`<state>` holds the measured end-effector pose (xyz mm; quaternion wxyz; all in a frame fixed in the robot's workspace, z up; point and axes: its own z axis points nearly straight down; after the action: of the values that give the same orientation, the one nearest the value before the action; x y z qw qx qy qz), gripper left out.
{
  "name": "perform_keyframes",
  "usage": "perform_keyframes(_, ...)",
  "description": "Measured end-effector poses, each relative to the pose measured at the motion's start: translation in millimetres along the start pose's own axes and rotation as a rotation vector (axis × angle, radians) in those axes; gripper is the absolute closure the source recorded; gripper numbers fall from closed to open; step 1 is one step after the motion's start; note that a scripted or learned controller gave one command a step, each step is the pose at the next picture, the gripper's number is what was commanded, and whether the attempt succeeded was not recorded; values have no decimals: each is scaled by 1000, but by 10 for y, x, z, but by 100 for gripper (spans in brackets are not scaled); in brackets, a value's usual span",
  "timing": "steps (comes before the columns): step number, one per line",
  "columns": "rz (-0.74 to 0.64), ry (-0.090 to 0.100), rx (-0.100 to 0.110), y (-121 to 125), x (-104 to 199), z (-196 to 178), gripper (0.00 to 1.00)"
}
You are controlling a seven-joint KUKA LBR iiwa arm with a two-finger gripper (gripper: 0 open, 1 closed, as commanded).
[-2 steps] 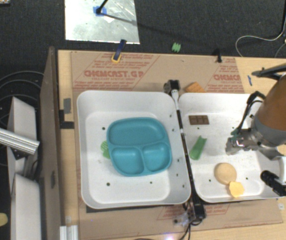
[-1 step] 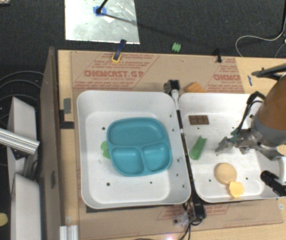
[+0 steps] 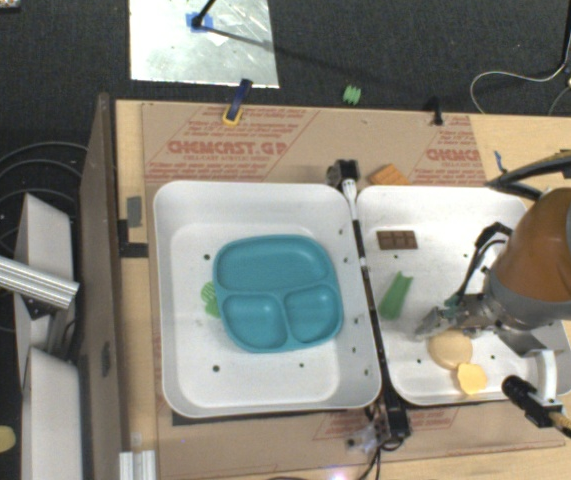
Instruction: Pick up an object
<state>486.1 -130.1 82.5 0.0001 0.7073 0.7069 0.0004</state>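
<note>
I see the gripper (image 3: 443,318) low in the right bin (image 3: 435,203); finger spread: cannot tell. Cream round object (image 3: 451,348) lies just below the fingertips, yellow piece (image 3: 472,377) beyond it, green block (image 3: 396,295) left.

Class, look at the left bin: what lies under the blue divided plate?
A green object pokes out from beneath the blue divided plate at its left edge, in the left bin. The plate covers the rest of it, so its shape and kind cannot be told.
</note>
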Motion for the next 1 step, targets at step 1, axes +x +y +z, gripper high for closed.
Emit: perform_keyframes(1,-5,-7,-12,855,-507,-337,0)
